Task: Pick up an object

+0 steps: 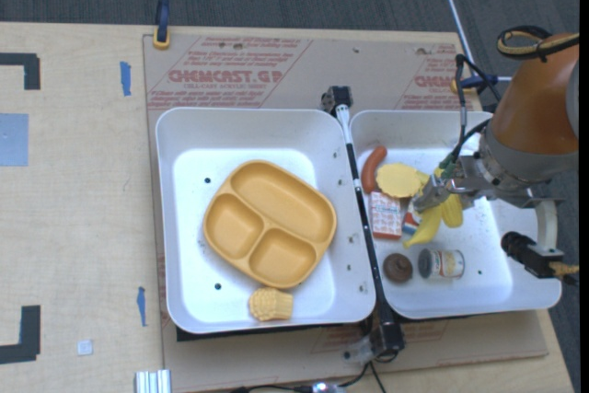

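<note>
Nearest the lens, a yellow plastic corn cob (271,303) lies in the left white bin (175,198), just below the yellow 3-compartment plate (269,223). Right of that plate, in the right white bin (534,290), the pincer (433,196) sits low over the yellow plastic banana (434,221), touching or just above its upper end; I cannot tell whether it is apart or together. Nearby lie a red sausage (372,167), a yellow disc (401,180), a brown round piece (398,268) and a small tin (440,263).
</note>
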`<state>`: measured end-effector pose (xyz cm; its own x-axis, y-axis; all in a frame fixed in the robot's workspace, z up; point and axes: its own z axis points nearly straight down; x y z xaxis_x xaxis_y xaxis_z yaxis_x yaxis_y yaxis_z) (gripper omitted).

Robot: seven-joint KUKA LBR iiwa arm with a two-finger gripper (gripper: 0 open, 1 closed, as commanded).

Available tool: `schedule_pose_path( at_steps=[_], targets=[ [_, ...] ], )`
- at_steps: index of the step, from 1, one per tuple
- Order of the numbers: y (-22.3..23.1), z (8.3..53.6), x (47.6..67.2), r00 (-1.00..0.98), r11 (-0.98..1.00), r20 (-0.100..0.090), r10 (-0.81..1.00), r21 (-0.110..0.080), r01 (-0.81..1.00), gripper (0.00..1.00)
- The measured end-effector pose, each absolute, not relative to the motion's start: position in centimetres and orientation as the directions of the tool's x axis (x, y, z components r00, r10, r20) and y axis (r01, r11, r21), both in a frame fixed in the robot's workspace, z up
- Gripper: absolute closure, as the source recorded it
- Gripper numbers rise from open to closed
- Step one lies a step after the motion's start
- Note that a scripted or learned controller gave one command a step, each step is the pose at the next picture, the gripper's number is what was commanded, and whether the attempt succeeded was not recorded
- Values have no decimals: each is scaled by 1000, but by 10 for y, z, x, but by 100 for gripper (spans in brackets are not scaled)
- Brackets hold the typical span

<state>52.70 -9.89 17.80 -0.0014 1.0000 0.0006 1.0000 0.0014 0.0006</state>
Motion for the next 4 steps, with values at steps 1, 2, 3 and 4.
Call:
schedule_pose_path(
  at_steps=[1,2,3,4],
  targets=[
    [-12,196,517,-2,2,1,1000,0,1000,100],
    [-11,184,479,0,0,1,1000,-2,1000,100],
    [-48,195,480,0,0,-1,1000,2,1000,100],
    [18,206,482,-2,2,0,1000,3,1000,100]
  ],
)
